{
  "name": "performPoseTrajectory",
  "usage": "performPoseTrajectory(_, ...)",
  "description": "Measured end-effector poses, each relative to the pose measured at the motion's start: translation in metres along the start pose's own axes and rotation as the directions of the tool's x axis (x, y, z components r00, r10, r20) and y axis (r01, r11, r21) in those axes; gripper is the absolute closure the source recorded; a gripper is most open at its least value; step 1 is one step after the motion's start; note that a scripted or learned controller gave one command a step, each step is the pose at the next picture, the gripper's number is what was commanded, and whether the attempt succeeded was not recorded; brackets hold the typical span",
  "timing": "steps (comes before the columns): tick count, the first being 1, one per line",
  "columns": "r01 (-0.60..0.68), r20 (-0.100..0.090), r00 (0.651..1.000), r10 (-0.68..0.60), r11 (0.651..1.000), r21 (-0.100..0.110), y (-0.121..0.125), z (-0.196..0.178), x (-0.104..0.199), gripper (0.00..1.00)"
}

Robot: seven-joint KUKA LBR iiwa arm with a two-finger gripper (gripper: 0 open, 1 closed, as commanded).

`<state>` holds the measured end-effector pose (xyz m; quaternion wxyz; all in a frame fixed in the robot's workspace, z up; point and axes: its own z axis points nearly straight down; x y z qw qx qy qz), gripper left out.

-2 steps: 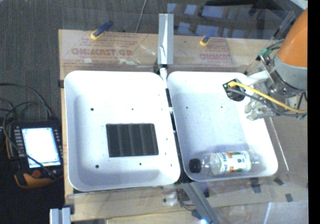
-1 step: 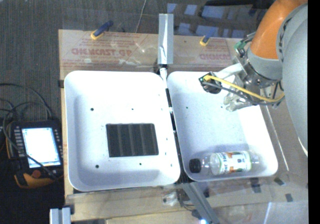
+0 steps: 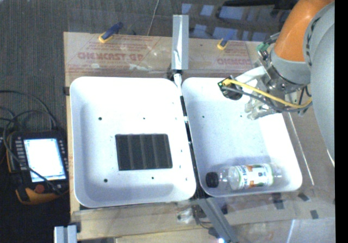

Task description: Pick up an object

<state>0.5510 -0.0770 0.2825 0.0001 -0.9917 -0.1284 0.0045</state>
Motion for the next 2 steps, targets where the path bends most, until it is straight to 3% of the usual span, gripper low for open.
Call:
performPoseTrajectory(1, 0.0, 0.005, 1.0, 0.0, 1.0, 0.001, 0.0, -0.008, 0.0, 1.0)
performPoseTrajectory(2, 0.311, -0.004, 0.95, -0.311, 0.95, -0.004, 0.023, -0.023, -0.012, 1.0)
